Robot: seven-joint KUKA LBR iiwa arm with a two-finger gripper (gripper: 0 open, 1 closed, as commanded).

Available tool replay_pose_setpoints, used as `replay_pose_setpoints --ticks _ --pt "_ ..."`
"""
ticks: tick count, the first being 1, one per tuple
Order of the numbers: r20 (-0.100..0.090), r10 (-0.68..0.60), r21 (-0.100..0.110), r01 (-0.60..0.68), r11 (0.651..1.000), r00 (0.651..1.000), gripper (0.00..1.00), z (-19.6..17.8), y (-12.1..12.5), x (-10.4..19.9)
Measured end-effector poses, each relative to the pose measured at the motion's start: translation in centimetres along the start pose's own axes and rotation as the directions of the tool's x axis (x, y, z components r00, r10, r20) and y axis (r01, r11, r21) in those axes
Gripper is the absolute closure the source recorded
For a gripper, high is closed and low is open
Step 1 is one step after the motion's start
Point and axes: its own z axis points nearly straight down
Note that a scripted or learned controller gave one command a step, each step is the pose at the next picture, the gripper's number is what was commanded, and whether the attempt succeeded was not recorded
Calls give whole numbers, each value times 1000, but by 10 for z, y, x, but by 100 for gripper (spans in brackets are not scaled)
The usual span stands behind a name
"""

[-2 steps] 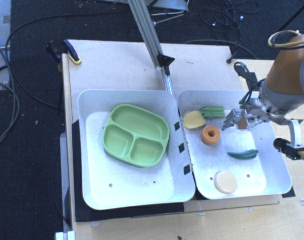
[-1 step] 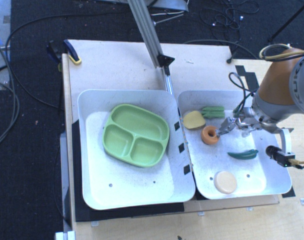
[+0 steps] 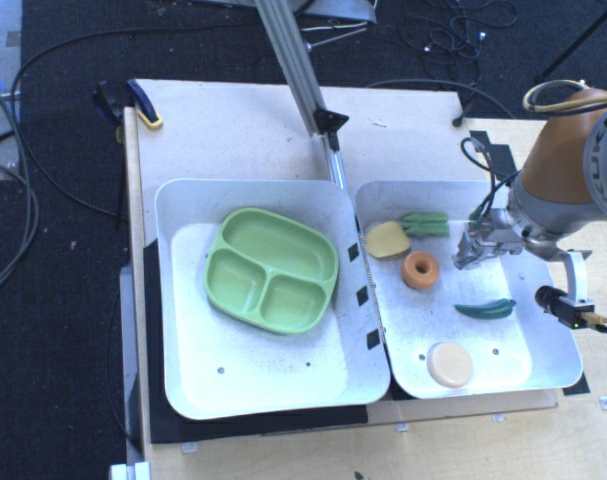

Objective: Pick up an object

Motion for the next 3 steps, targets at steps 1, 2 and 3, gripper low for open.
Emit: replay_pose_setpoints --ticks 1,2,3 --pt "0 -3 -2 3 1000 1000 100 -61 -3 5" --pt "1 -3 -5 3 1000 1000 100 -114 -2 5" --pt "-2 -6 3 6 1000 1000 100 -101 -2 56"
